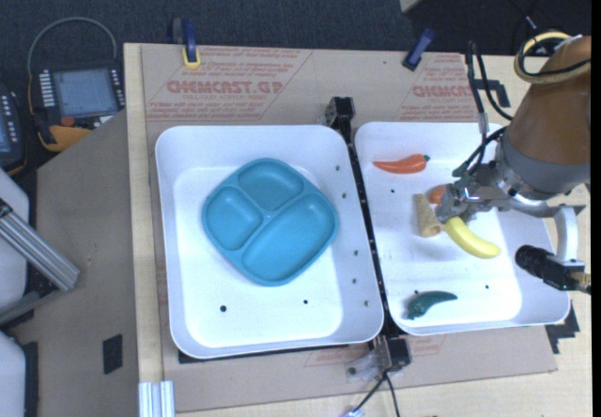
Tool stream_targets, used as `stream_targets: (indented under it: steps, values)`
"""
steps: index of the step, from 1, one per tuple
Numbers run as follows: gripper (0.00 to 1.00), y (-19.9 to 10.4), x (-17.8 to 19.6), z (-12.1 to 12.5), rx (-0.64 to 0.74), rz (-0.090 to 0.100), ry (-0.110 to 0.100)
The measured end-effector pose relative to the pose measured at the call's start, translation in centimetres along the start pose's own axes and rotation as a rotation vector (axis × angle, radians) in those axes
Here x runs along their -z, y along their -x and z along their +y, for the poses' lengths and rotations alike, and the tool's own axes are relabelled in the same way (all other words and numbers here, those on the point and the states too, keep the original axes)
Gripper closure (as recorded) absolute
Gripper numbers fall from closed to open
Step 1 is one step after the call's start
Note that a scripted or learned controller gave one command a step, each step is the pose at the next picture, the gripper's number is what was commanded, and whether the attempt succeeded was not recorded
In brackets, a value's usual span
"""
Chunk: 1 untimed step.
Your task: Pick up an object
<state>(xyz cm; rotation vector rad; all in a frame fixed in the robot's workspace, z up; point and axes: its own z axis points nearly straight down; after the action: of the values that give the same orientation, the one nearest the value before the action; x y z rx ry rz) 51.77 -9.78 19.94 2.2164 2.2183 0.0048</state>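
Two white bins stand side by side on the bench. In the left bin (pixel 178 246) lies a blue plate (pixel 270 220) with three compartments, a little turned, near the middle of the bin. Nothing rests on the plate.

The right bin (pixel 526 307) holds several small things. A red pepper (pixel 401 162) lies near the far wall, well apart from the rest. A green pepper (pixel 428 302) lies near the front wall, alone. Between these two, in the middle of the bin, there is a cluster: a tan block (pixel 426 216), a banana (pixel 470 239) just beside it on the right, and a small orange thing (pixel 437 193) behind them, partly hidden, so I cannot say what it is.

The arm (pixel 554 124) comes in from the right, over the right bin. Its gripper (pixel 460 204) is low over the cluster, just above the upper end of the banana and close to the orange thing. From here the fingers are dark and tangled with cables, and I cannot tell whether they are wide or closed, or whether they touch any object. The banana seems to lie flat on the bin floor.
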Motion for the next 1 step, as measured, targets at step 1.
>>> stream_targets:
  steps: [1]
  values:
    - [1.0, 0.02, 3.16, 0.15, 0.0, 0.0, 0.0]
